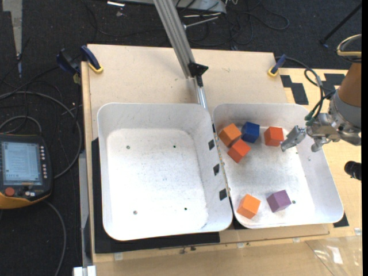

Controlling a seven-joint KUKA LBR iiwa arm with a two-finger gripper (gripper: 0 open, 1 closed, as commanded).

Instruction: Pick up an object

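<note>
Most of the arm [352,91] is cut off at the 3 o'clock edge, so you just get the orange band and wrist. The gripper [303,140] sits over the right bin [322,171], fingers spread apart with nothing between them, one tip just at 3 o'clock of the red-orange cube [273,135].

Cubes have no real long axis; they're just turned at random angles. Near the bin's 11 o'clock corner: an orange cube [230,134], a blue cube [250,131] and a red cube [239,150] bunched together, touching. Down at 6 o'clock sit another orange block [249,206] and a purple cube [279,200], close but apart.

The pendant [23,168] at 9 o'clock has a lit screen, text too small to read.
</note>
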